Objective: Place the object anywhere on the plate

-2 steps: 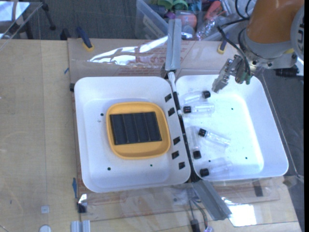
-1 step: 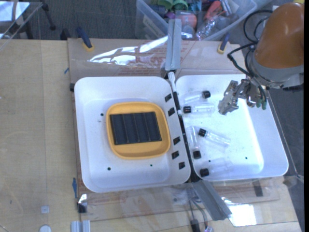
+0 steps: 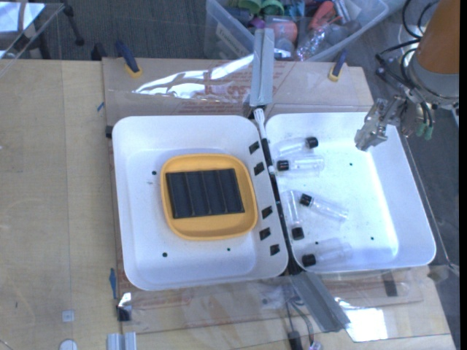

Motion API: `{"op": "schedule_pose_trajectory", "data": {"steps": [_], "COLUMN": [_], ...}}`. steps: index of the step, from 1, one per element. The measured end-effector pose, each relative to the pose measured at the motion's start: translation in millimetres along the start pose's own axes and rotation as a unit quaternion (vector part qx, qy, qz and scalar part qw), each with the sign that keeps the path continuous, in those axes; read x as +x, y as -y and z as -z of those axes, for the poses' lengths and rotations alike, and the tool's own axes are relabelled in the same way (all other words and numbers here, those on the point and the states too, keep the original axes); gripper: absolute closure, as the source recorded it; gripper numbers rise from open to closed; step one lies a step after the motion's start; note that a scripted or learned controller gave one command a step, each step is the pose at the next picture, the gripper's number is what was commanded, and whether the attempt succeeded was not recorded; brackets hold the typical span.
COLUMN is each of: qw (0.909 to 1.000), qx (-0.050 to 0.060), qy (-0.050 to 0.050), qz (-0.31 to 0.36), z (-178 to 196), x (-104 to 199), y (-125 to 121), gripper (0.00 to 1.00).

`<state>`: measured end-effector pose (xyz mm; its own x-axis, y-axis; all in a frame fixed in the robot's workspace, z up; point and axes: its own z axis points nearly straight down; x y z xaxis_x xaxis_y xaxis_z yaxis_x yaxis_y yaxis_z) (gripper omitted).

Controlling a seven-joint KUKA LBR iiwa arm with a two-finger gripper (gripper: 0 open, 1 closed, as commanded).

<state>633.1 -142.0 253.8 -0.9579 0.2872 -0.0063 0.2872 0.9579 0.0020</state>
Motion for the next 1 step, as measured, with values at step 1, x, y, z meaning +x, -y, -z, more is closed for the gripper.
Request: {"op": "schedule_pose_trajectory", "data": {"steps": [1], "qw": [0.9999], "qx": [0.000], "qy": [0.001], "qz": [-0.010], "z": [55.5], "x": [-37.6], "y": [54.5], "gripper": [1.00]}}
